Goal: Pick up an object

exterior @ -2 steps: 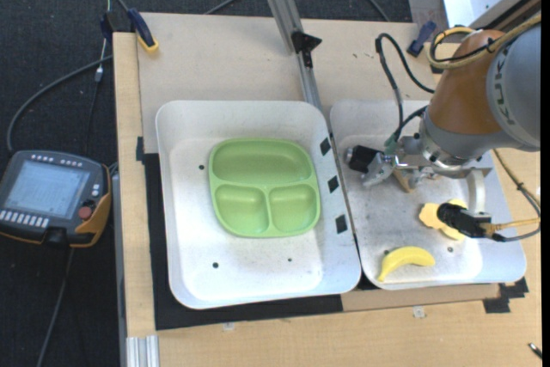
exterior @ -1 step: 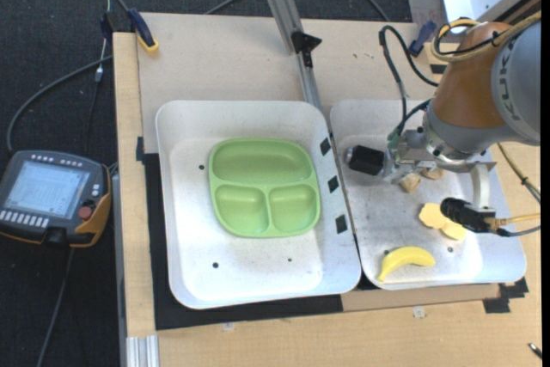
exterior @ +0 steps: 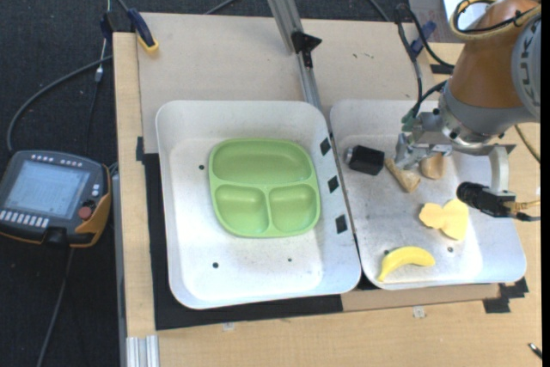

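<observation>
Two white bins are sitting on the wooden bench (exterior: 215, 56); the left bin (exterior: 180, 271) is holding a green divided plate (exterior: 262, 187). The gripper (exterior: 415, 157) is hovering over the right bin (exterior: 507, 258) just above a tan block (exterior: 402, 176), its closure impossible to tell, with a black block (exterior: 365, 160), yellow duck-shaped toy (exterior: 447, 218) and banana (exterior: 406, 260) lying nearby.

- Right bin (exterior: 481, 266): black block (exterior: 365, 160), tan pieces (exterior: 402, 175), yellow shape (exterior: 446, 219) and banana (exterior: 406, 259) crowd it.
- Left bin (exterior: 185, 271): green tray (exterior: 262, 187) fills the middle; bare floor near.

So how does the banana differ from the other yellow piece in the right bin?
The banana is a slim, curved crescent; the other yellow piece is a broad, lobed blob. The banana lies near the bin's front edge; the yellow piece sits further back, nearer the gripper. Both are yellow and lie loose in the right bin.
</observation>
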